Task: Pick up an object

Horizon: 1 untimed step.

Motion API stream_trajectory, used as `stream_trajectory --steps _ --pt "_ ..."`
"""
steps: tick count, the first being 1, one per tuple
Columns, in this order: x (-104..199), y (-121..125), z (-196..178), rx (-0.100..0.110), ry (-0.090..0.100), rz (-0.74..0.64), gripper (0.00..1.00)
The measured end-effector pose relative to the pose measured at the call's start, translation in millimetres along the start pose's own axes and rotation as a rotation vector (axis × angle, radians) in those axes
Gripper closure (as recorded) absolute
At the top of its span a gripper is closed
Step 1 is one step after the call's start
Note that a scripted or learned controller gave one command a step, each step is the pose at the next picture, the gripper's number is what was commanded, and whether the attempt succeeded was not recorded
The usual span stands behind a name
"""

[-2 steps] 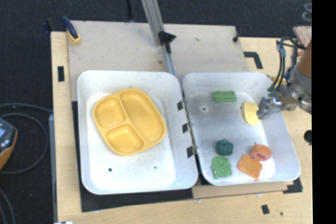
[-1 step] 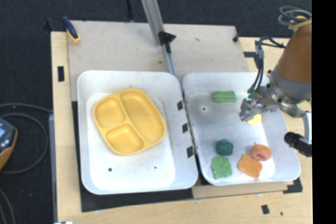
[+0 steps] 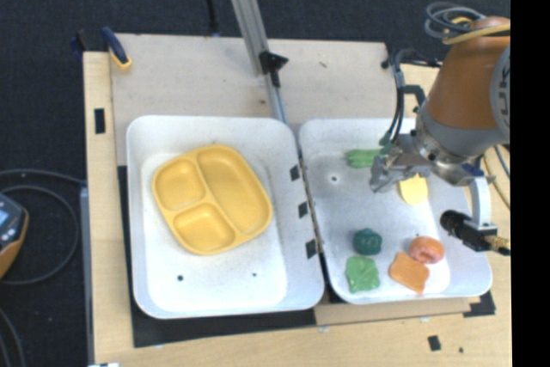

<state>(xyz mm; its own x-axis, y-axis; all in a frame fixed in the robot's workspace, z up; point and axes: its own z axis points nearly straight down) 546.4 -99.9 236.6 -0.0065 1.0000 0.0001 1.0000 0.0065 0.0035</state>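
Gripper (image 3: 388, 176) low over the right bin (image 3: 337, 142), fingers' state impossible to tell; pale yellow block (image 3: 414, 190) just right of it, green piece (image 3: 363, 157) just beyond.

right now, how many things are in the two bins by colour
green: 3, a light green piece, a dark green lump, a light green lump
yellow: 2, the divided tray, a pale yellow block
orange: 1, block
pink-red: 1, round piece
total: 7
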Motion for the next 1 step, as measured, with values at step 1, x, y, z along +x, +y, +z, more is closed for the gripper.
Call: stream_trajectory --steps 1 --pt "43.8 4.8 4.4 0.003 0.000 0.001 1.00"
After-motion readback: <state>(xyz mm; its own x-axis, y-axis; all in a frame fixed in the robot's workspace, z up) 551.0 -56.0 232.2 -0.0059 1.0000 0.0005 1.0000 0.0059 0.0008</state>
